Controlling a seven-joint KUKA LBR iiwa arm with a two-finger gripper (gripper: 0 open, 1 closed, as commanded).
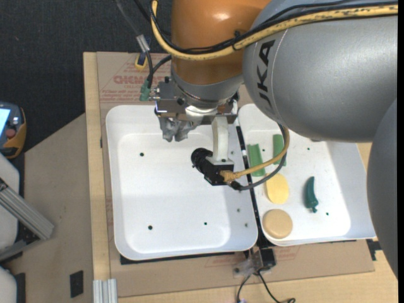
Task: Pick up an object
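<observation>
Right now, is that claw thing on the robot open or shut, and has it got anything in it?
Gripper: it hangs over the back of the left bin; whether it is open, shut or holding anything cannot be told.

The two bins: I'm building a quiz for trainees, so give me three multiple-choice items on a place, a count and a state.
1. Where does the round tan disc lie?
A. left bin
B. right bin
C. on the cardboard

2. How many green pieces lie in the right bin?
A. three
B. one
C. six

3. Where is the pincer?
A. over the left bin
B. over the right bin
C. off the bench

Key: 1 B, it sits at that bin's near corner; 2 A, two strips and a darker curved piece; 3 A, it hangs above that bin's far part.
</observation>
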